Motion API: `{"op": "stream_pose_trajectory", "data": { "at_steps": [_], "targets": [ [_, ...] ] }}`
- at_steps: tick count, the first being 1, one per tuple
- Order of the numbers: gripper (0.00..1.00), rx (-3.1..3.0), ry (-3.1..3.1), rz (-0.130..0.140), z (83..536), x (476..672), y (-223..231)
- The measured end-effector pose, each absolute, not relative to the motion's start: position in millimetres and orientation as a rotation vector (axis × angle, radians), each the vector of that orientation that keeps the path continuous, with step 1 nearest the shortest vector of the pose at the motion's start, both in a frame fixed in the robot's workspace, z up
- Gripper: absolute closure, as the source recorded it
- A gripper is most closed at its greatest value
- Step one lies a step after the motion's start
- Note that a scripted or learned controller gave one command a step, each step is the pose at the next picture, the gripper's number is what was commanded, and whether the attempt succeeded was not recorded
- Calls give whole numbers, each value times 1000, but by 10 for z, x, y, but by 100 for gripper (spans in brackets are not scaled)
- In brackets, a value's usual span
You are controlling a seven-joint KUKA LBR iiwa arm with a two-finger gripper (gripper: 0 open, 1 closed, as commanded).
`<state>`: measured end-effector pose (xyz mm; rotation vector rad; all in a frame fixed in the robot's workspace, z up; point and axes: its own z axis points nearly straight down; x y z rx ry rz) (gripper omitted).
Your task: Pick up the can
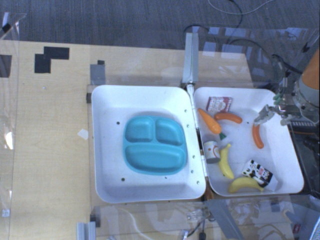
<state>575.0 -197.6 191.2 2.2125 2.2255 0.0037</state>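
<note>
Two bins lie below me, and my gripper (pixel 264 115), fingers spread and empty, hangs by the right bin's (pixel 295 156) far edge, so I must next cross to the can (pixel 211 151) at its left wall.

Can (pixel 211 151) in right bin
Small, white w/ grey end, lying on its side by left wall, touching banana.

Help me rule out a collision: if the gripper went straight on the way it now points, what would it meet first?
Probably the short orange-red sausage just beyond the gripper in the right shallow white bin; height is unclear, so it might pass above.
</note>
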Motion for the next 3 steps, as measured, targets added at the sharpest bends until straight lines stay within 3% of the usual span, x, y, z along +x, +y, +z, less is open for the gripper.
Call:
{"op": "stream_pose_trajectory", "data": {
  "at_steps": [1, 2, 3],
  "targets": [
    [0, 2308, 2119, 11, 891, 5044, -1897],
    [100, 2301, 2118, 20, 1011, 5077, -1883],
    [100, 1835, 2539, 5, 2428, 5367, -1917]
  ]
}}
